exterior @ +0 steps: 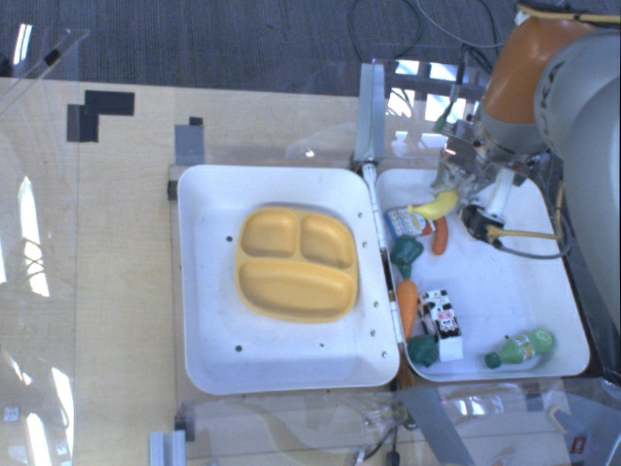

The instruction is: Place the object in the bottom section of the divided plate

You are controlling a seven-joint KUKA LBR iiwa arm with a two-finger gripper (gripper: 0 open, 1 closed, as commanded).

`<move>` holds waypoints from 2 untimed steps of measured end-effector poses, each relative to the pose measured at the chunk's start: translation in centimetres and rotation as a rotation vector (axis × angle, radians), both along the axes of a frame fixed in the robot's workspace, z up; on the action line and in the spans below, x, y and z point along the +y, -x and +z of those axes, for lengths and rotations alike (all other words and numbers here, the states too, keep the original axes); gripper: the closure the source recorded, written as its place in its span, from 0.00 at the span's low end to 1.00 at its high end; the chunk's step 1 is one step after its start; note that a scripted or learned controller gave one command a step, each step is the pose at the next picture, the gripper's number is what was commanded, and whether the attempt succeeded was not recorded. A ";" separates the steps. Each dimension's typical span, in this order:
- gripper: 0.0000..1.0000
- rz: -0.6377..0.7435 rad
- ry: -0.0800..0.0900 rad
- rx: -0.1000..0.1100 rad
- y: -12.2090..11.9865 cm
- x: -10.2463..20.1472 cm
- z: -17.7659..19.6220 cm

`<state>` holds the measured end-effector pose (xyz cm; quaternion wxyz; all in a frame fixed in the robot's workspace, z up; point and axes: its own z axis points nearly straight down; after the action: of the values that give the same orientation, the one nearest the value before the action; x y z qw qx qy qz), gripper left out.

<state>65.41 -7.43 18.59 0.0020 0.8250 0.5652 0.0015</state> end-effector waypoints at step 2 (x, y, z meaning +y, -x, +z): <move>1.00 -0.081 -0.003 0.001 6.3 5.6 0.0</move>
<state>59.15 -1.80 18.55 0.0006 0.8473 0.5311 0.0020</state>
